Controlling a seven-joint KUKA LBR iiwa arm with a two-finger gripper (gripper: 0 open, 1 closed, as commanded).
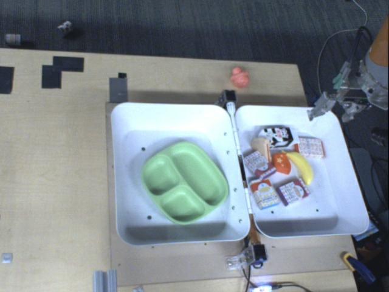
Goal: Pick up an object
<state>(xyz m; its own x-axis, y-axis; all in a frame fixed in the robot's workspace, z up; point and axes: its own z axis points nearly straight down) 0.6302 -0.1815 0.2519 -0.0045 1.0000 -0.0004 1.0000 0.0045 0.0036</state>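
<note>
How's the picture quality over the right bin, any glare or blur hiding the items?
Camera view: soft, even light; no glare on the right bin; the banana reads clearly, the small packets' print is too soft to read; the hand at the bin's far right corner is slightly blurred.

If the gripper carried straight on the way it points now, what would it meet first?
The gripper points leftward and down over the right bin's far right corner; probably bare bin floor first, before the cow-patterned toy. Depth is unclear.

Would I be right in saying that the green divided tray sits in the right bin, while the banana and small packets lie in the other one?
Not quite: the camera view shows the green divided tray in the left bin. The banana and small packets lie in the other one, the right bin, as you said.
</note>
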